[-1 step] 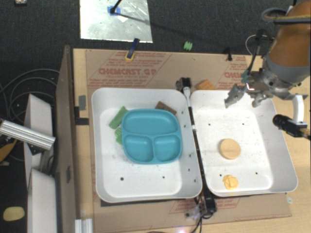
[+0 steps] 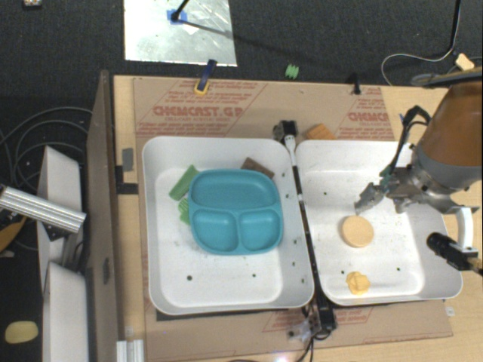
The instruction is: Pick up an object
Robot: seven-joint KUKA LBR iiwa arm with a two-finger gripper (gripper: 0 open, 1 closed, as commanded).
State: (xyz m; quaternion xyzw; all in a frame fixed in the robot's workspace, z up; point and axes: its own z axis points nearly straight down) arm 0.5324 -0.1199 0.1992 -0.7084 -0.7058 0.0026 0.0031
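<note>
- One claw [image 2: 367,200] is before you in the right bin [image 2: 445,285], at the end of the arm [image 2: 453,138] that reaches in from the right; its tips point left and down, toward the bin floor.
- You cannot tell from this slant whether the claw is released or clenched; the tips merge into one dark shape.
- Nothing can be seen between the tips, so you should not read the claw as grasping anything.
- Just below and left of the tips lies a pale disc [image 2: 358,231], flat on the bin floor; whether the tips touch its upper edge cannot be told.
- Nearer the front wall of the same bin you find a yellow lump [image 2: 358,282], apart from the disc and from the claw.
- You see the arm's orange band above the wrist, over the bin's right side.
- Across the divider, the left bin [image 2: 162,277] holds a blue tray [image 2: 234,210] with three compartments, lying near its middle.
- A green piece [image 2: 182,182] shows at the tray's upper left edge, partly under it.
- A brown piece [image 2: 258,166] shows at the tray's upper right edge, likewise partly covered.
- Behind the right bin, on the board [image 2: 189,108], you see a small orange block [image 2: 320,133], outside both bins.
</note>
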